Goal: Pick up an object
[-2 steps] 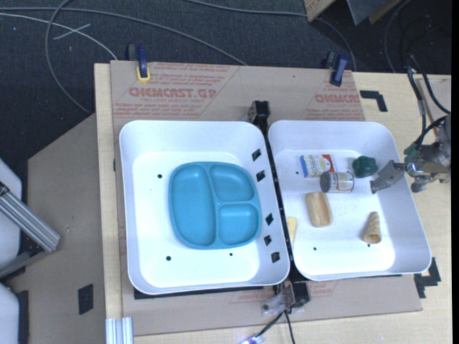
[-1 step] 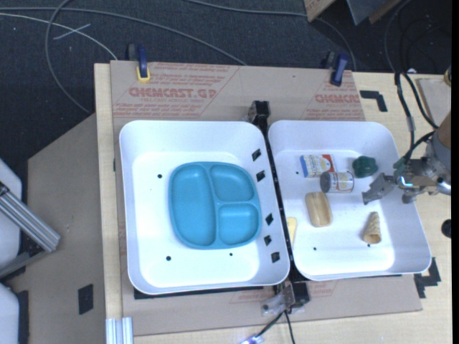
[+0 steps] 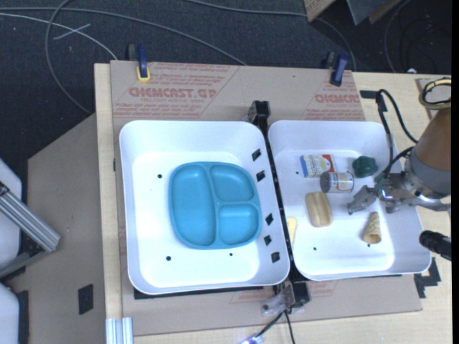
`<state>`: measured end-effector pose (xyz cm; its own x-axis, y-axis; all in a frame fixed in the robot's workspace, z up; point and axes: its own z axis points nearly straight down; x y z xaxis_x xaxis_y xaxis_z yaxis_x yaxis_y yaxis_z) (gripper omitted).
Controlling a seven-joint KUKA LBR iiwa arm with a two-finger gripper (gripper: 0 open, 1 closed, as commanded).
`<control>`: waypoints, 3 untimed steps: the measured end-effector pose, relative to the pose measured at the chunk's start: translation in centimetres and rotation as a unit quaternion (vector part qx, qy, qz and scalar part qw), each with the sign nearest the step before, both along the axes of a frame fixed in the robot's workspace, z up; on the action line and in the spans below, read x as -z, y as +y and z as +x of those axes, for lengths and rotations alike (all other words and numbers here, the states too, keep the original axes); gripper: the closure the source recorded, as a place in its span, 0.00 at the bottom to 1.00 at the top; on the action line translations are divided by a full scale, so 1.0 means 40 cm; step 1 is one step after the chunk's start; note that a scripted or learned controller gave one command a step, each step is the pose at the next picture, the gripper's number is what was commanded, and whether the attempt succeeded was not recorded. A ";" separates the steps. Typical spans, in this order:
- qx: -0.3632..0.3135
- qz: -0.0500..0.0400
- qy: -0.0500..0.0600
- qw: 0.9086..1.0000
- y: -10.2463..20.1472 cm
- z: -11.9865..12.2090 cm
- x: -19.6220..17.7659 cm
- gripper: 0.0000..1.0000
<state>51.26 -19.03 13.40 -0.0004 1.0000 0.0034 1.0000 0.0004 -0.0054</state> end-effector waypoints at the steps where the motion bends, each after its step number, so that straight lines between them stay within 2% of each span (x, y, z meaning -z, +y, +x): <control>1: 0.000 0.000 0.000 1.000 0.002 -0.002 0.130 0.00; 2: 0.000 -0.001 -0.003 1.000 0.001 0.002 0.095 1.00; 3: 0.000 -0.003 -0.006 1.000 -0.016 0.027 -0.042 1.00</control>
<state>52.33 -19.66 15.07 -0.0008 1.0000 -0.0026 1.0000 0.0009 0.0065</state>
